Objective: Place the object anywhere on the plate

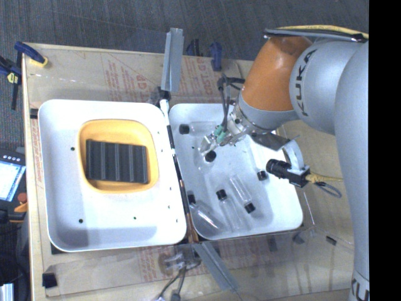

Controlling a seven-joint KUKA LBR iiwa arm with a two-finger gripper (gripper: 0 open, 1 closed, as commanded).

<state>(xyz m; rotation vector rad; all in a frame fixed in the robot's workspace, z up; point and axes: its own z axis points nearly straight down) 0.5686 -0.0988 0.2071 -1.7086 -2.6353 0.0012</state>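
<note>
The grey arm with the orange band [294,80] is being held over the right white bin [285,215]; the yellow plate with its dark ribbed insert [100,130] is lying bare in the left white bin [59,218], so placing is judged undone; the gripper [219,137] is being lowered among small clear black-capped objects [241,196], its grasp impossible to tell

Two bins side by side on the worktop [94,68]. Left bin [56,187] holds a plate [119,130] w/ a ridged block [117,162] on it, approx centre of bin. Right bin [282,212] holds several small vials: one [183,129] near its back-left corner, others [220,194] [249,207] [261,175] toward front and right. Arm [313,86] comes in from the right, over right bin's back half; end effector [216,140] sits low in that bin, left of centre, just by another vial [210,156].
</note>
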